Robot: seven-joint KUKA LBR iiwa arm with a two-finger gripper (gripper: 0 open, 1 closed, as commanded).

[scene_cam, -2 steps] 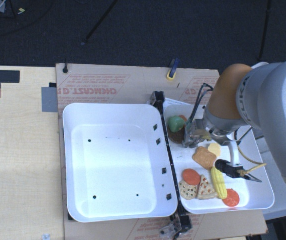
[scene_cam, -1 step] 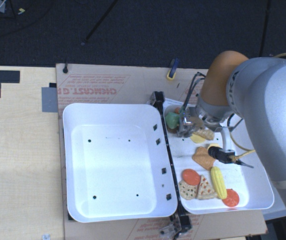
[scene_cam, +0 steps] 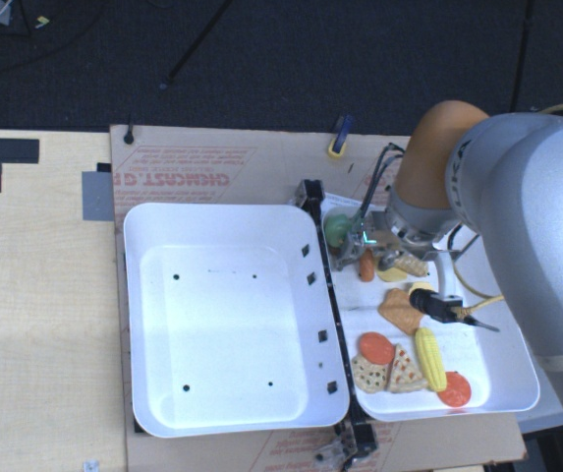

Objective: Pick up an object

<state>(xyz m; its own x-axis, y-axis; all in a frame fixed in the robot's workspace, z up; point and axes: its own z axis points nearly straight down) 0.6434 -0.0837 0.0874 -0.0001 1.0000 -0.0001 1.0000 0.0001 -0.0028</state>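
Claw (scene_cam: 367, 249) sits low at the back of the right shallow white bin (scene_cam: 517, 386), right among the toy food; I can't tell its state from here. I read it as going for the small orange carrot-like piece (scene_cam: 366, 266) or the round green toy (scene_cam: 338, 229) just beside it. Same bin also holds a yellow corn cob (scene_cam: 430, 359), red tomato slices (scene_cam: 376, 347) and tan crackers (scene_cam: 387, 374). Left white bin (scene_cam: 222, 313) holds no toys.

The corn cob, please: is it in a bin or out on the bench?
In: the corn cob lies flat inside the right bin, beside the cracker.
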